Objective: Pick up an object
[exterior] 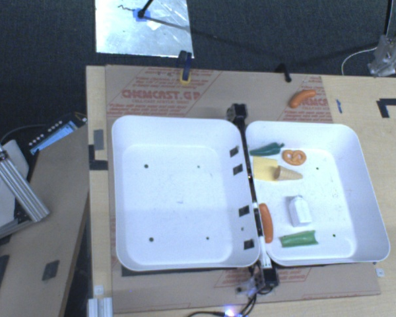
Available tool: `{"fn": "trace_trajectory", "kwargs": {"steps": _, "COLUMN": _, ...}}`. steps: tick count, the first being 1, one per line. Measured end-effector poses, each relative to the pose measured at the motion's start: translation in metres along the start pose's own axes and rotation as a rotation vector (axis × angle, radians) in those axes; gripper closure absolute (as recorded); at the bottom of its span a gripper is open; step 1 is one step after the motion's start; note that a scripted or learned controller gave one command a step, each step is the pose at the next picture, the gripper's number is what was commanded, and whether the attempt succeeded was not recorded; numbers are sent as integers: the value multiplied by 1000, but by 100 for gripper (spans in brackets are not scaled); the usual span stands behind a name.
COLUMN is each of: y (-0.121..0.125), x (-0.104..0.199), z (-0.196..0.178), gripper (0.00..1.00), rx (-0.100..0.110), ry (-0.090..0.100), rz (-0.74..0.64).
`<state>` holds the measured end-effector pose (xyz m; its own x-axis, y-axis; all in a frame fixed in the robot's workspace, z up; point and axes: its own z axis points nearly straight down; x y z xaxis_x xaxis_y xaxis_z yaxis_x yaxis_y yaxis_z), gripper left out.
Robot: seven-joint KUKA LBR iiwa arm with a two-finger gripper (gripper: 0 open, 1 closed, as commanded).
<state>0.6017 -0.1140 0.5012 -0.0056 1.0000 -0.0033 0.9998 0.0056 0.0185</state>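
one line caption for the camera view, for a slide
Two white bins side by side: toy foods including a pretzel and a green pepper fill the right one; an orange sausage lies outside.

Arm pose and gripper state: cannot tell from this moment; nothing here is giving a readable wrist angle, reach or grip.
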Motion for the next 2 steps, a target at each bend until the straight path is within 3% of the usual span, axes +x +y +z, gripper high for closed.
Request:
{"fn": "trace_trajectory", "kwargs": {"steps": 1, "y": 47, "x": -48, "z": -35, "gripper": 100, "rx": 11, "ry": 0, "rz": 6}}
{"fn": "trace_trajectory", "kwargs": {"steps": 2, "y": 67, "x": -96, "z": -32, "gripper": 100, "rx": 17, "ry": 1, "rz": 8}}
